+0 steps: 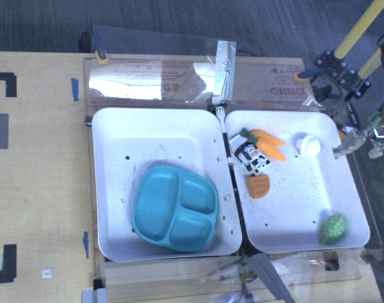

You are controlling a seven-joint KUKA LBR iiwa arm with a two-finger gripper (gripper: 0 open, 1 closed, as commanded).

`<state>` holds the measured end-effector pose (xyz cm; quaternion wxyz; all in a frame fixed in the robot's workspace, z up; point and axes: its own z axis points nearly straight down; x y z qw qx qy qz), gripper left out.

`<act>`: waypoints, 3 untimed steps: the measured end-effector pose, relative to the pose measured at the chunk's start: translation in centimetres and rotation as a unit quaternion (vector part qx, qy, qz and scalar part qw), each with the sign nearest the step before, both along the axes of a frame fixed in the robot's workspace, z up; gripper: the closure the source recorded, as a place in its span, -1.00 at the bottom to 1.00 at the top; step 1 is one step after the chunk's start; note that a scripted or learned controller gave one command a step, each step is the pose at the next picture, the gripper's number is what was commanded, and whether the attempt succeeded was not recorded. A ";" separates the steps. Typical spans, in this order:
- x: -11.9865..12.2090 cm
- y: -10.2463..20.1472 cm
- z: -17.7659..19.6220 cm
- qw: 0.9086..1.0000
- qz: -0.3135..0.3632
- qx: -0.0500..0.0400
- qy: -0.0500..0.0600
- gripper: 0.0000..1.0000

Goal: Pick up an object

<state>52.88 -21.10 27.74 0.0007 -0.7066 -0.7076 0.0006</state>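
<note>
Gripper: perhaps the blurry metal part [355, 141] at the right bin's [343, 188] right rim; finger state unreadable.
Right bin: carrots [269, 142], black-and-white toy [253, 156], orange piece [258, 185], white cap [308, 145], green ball [333, 228].
Left bin [116, 137]: blue tray [174, 207].

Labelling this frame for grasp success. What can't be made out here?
- Gripper: at the right bin's right rim in the camera view, small and partly cut by the frame edge; finger state unreadable.
- Black-and-white item: small and blurred; its print and identity unclear, and whether it touches the carrots beside it.
- White object: washed out against the white bin; shape unclear.
- Green object: blurred; texture and identity uncertain.
</note>
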 end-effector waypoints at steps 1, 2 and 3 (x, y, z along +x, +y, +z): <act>10.6 4.9 -13.2 0.999 0.052 0.002 0.004 -1.00; 11.3 7.0 -15.9 0.997 0.078 -0.001 -0.003 -1.00; 6.9 7.8 -19.1 0.990 0.137 -0.001 -0.004 -1.00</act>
